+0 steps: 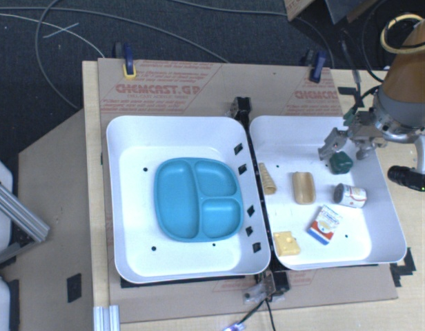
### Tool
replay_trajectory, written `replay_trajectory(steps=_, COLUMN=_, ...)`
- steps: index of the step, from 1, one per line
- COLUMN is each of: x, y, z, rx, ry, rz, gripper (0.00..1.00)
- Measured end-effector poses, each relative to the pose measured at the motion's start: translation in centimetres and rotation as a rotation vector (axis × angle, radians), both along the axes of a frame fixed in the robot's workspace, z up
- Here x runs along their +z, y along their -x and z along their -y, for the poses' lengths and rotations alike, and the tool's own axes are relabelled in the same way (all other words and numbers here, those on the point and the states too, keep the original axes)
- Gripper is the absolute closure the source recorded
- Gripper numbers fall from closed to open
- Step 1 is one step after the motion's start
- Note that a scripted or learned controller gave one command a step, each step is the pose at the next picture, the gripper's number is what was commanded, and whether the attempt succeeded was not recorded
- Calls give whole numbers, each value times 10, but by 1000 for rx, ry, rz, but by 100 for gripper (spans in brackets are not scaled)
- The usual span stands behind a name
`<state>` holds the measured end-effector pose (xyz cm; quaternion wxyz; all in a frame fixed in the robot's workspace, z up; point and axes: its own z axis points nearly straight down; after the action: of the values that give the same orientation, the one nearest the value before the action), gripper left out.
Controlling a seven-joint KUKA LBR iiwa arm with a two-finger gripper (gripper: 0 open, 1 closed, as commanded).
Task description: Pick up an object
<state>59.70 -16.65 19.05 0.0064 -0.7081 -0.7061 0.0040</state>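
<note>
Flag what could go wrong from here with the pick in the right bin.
1. The gripper hangs right above the dark green object, which looks small and rounded; it could slip or roll aside.
2. That object sits near the right bin's far wall, so the gripper may hit the rim.
3. The small can lies close by and could get knocked.

Blue divided plate [198, 198] in white left bin [123, 157]; right bin [378, 240] white, holding dark green object [341, 163], tan block [303, 187], yellow piece [286, 243].

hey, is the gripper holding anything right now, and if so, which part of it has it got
It cannot be told. The gripper hangs over the right bin, right above a small dark green object, but the view does not show that object between its fingers.
</note>
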Motion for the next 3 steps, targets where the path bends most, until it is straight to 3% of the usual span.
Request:
replay_trajectory(steps=1, x=8, y=-3, z=0, rx=3, ry=3, rz=14, gripper=0)
replay_trajectory(steps=2, x=-44, y=-13, z=1, rx=5, ry=2, rz=9, gripper=0)
replay_trajectory(steps=3, x=-91, y=-5, z=-3, rx=4, ry=1, rz=11, gripper=0)
